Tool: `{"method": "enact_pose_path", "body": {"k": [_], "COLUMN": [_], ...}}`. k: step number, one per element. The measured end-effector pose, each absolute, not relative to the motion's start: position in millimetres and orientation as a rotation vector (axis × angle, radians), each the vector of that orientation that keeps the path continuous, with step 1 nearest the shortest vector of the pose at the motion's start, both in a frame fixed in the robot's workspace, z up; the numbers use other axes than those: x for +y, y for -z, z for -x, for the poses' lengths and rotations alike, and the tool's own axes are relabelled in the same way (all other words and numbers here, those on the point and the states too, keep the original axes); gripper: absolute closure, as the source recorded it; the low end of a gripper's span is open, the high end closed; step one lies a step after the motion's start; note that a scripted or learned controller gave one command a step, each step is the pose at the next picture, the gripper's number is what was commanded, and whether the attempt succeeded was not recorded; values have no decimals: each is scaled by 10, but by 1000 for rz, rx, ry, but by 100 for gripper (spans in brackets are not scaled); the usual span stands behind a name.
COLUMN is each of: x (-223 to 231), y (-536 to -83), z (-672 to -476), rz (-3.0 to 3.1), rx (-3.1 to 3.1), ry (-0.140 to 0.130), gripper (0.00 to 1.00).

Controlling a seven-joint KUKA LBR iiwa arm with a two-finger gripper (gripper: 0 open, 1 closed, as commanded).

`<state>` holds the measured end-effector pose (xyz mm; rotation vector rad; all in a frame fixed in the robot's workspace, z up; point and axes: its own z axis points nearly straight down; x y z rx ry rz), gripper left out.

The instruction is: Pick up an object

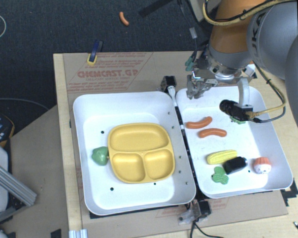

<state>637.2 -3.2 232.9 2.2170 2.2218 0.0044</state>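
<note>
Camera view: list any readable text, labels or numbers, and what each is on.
"CHEMCAST GP" in red print on the brown bench sheet, behind the left bin; the last letters are faint.
Smaller red lines under it on the same sheet: too blurred to read.
Dark lettering on the arm's grey casing beside the orange band: partly seen, not legible.

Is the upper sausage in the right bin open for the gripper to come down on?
Probably yes. The upper sausage lies alone on bare bin floor, apart from the lower sausage, and the gripper hangs just above the right bin's back edge.
</note>
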Motion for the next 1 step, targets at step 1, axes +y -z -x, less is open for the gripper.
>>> {"method": "enact_pose_path", "body": {"k": [1], "x": [-71], "y": [-2277], "z": [-6209], "rz": [-2224], "rx": [2223], "ry": [3], "gripper": [100]}}
